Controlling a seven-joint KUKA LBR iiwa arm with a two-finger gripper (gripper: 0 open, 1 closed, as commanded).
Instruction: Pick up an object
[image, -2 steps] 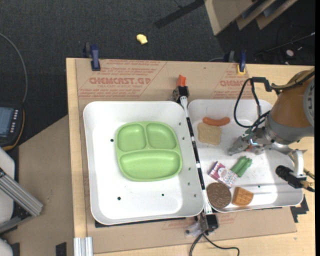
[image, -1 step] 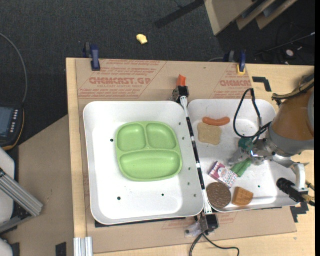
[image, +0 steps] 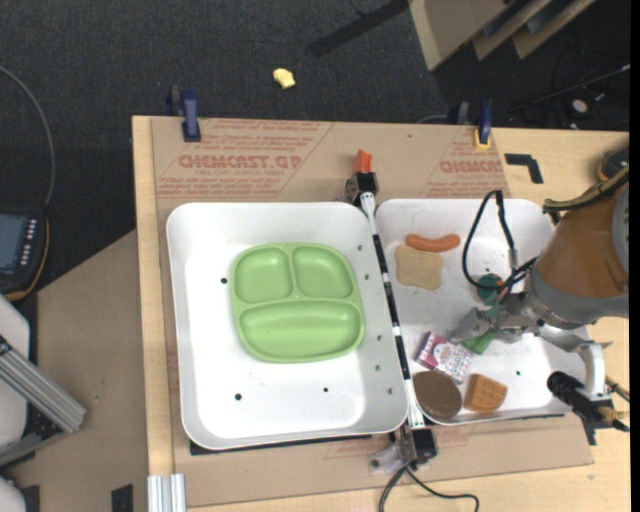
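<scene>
Camera view shows the hand (image: 478, 333) low in the right bin (image: 520, 214), its grip state impossible to tell, hovering just right of the pink packet (image: 443, 354), likely to grasp it, with sausage (image: 432, 241), bread (image: 418, 268), brown disc (image: 437, 394) and waffle (image: 485, 392) nearby; the left bin (image: 200, 330) holds a green divided plate (image: 296, 302).

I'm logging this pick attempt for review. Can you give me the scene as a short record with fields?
left bin: holds a green divided plate
right bin: hot dog, bread slice, pink packet, brown round item, waffle-like piece
arm: reaches into the right bin from the right
gripper: low in the right bin, beside the pink packet
grasp: fingers too unclear to judge
</scene>
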